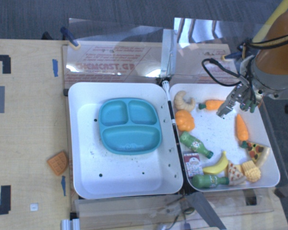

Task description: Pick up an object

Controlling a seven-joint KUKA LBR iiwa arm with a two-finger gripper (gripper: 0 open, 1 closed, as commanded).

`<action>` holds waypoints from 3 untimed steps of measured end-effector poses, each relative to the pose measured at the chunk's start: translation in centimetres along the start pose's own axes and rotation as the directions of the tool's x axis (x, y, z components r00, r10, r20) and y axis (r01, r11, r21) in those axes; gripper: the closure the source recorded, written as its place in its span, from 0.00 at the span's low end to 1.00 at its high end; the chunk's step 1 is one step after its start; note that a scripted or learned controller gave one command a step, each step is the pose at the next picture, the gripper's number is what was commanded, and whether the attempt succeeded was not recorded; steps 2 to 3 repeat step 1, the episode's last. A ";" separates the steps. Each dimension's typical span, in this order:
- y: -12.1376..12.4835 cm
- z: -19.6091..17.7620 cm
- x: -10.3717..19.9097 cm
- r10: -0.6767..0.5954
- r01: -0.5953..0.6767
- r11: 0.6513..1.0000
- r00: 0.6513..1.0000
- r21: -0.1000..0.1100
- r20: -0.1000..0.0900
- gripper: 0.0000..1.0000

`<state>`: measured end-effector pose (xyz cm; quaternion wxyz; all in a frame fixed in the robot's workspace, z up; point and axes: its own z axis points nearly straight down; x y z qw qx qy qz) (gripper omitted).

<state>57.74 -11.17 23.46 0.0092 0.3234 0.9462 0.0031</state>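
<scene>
My gripper (237, 106) hangs open over the back of the right bin (271, 176), with nothing between its fingers. Its left finger (224, 110) ends just right of a small carrot (213, 104). A larger carrot (241, 127) lies just below the gripper. Further left in this bin are a tan croissant-like piece (183, 98), an orange pepper (185, 121) and a green bottle (196, 144). Along the front lie a red can (193, 164), a banana (218, 164), a second green bottle (209, 180), two pizza slices (256, 150) (236, 173) and a corn cob (251, 170).
The left bin (86, 176) holds a blue divided plate (130, 126). A brown waffle piece (57, 163) lies on the wooden bench to the left of the bins. Black cables (218, 71) loop behind the gripper near the right bin's back rim.
</scene>
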 end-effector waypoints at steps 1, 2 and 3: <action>-4.7 11.2 -1.1 -0.237 0.238 0.971 0.971 0.008 -0.019 1.00; -4.7 11.2 -1.1 -0.237 0.238 0.971 0.971 0.008 -0.019 1.00; -4.7 11.2 -1.1 -0.237 0.238 0.971 0.971 0.008 -0.019 1.00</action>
